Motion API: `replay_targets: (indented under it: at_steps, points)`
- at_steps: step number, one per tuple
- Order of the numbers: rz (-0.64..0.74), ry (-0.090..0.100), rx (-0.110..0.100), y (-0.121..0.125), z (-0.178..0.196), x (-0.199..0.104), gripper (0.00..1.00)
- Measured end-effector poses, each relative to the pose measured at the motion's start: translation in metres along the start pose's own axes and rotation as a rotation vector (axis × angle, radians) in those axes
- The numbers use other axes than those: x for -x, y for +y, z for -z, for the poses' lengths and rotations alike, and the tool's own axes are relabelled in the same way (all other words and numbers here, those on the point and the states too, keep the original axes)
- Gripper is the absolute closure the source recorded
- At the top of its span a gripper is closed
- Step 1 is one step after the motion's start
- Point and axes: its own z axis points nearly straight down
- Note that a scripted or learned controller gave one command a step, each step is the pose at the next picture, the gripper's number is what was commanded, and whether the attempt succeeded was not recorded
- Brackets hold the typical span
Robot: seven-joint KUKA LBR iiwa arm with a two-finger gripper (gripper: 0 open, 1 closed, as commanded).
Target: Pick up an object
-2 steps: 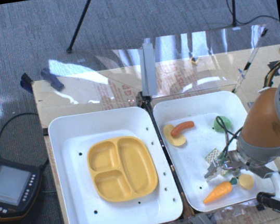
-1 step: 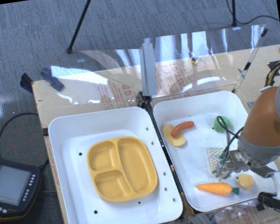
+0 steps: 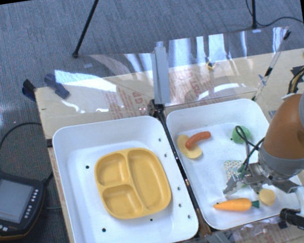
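Note:
The right bin (image 3: 208, 116) holds a red sausage (image 3: 198, 137) lying across a pale yellow slice (image 3: 189, 147), a green round piece (image 3: 242, 133), a patterned flat piece (image 3: 232, 166), an orange carrot (image 3: 233, 206) and a pale yellow lump (image 3: 267, 196). My gripper (image 3: 237, 183) hangs low over the bin's front right part, just above the carrot and beside the pale lump. Its metal fingers (image 3: 231, 186) point left and down with nothing visibly between them.
The left bin (image 3: 71, 153) carries a yellow divided plate (image 3: 132, 182). A clear screen (image 3: 190, 72) stands behind both bins. A handheld pendant (image 3: 8, 204) lies on the floor at the left. The grey and orange arm (image 3: 291, 136) covers the right bin's right edge.

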Motion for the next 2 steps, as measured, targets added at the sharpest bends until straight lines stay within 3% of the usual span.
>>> replay_targets:
  at_steps: [1, 2]
  points:
    - [0.057, -0.003, 0.007, 0.0, -0.006, -0.038, 0.0]
    - [0.103, -0.005, 0.011, 0.001, 0.031, -0.025, 0.0]
